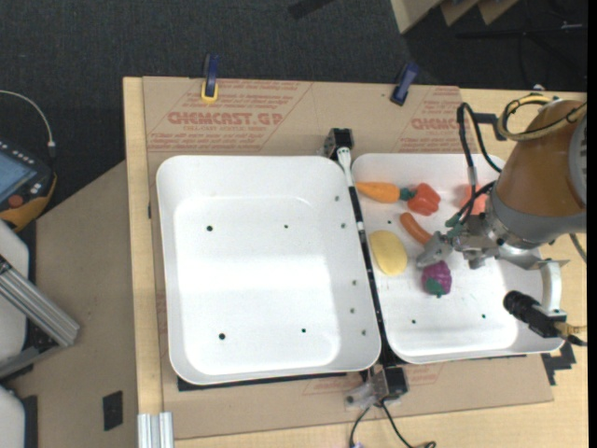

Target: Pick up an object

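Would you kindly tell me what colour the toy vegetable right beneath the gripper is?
Purple, with a green tip: the small toy vegetable in the right white bin, seen in the camera view.

My bench [149, 278] is topped with a brown cardboard sheet [280, 110] printed in red lettering, and two shallow white bins sit directly on it, side by side and touching along their inner edges. The left bin [187, 343] lies at nine o'clock from me; the right bin [448, 343] sits under my wrist. Two blue clips bite the cardboard's far edge: one with a yellow tip at eleven o'clock [211, 79], another at twelve o'clock [404, 83].
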`<act>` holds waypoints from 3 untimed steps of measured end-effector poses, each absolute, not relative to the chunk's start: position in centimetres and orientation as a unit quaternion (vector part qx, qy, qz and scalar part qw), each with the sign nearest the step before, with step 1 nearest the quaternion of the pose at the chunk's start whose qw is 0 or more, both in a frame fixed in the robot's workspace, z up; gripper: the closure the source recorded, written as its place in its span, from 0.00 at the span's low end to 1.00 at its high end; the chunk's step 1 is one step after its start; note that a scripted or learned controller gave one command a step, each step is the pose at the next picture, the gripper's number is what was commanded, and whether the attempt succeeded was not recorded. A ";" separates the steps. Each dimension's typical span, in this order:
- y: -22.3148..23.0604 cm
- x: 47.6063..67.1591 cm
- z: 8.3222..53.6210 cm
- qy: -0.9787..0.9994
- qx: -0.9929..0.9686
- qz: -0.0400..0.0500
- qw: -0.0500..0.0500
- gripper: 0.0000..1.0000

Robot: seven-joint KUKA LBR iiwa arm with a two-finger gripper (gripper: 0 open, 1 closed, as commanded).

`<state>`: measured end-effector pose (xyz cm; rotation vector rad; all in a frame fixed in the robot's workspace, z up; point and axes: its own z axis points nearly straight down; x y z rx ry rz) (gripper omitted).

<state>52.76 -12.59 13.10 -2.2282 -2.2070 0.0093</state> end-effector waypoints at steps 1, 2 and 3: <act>-11.4 52.4 8.2 -0.707 -0.708 0.001 0.002 0.00; -11.5 52.6 9.5 -0.707 -0.708 -0.001 -0.001 1.00; -4.5 54.2 19.1 -0.710 -0.704 -0.004 -0.003 1.00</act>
